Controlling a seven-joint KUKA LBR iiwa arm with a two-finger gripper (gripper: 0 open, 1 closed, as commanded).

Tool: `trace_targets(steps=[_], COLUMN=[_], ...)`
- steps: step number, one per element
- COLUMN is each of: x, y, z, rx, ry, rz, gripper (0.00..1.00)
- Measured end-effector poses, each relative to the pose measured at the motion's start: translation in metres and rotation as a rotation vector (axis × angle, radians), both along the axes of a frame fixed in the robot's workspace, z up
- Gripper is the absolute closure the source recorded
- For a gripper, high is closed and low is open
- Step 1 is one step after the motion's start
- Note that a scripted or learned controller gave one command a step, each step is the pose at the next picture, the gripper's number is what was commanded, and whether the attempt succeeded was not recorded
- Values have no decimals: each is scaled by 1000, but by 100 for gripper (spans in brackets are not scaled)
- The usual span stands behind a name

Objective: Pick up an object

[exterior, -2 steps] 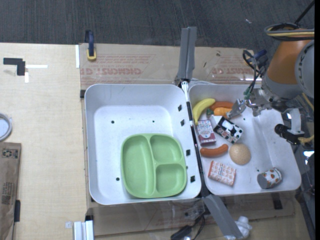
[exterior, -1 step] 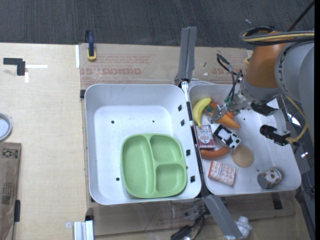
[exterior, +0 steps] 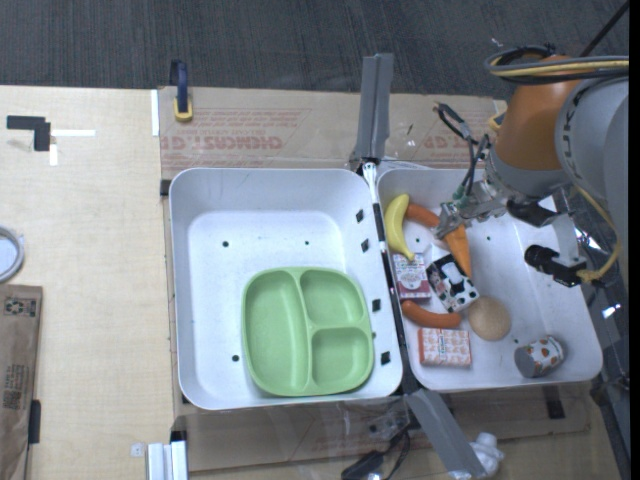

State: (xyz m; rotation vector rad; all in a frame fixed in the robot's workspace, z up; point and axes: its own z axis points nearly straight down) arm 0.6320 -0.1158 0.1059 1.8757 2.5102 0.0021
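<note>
The right bin (exterior: 522, 260) holds several small items. A yellow banana (exterior: 398, 226) lies along its left wall, with an orange carrot (exterior: 459, 250) to its right. My gripper (exterior: 457, 215) hangs over the bin's far part, right at the carrot's upper end; whether it grips the carrot is hidden. Below the carrot sit a black-and-white toy (exterior: 453, 284) and a red-and-white packet (exterior: 410, 276). An orange-red sausage (exterior: 432, 315), a tan ball (exterior: 489, 320), a small patterned box (exterior: 444, 347) and a little can (exterior: 540, 356) lie nearer the front.
The left bin (exterior: 182, 268) carries a green divided plate (exterior: 308, 330) toward its front right. A grey divider post (exterior: 375, 108) rises between the bins at the back. The arm's orange band (exterior: 530, 128) and cables overhang the right bin's far right corner.
</note>
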Motion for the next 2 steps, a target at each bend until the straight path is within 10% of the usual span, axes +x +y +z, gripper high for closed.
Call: trace_targets(steps=[1, 2], x=[27, 1], y=[29, 36], z=[86, 85], rx=[3, 3], ry=[7, 9], rz=[-221, -285], gripper=[100, 100])
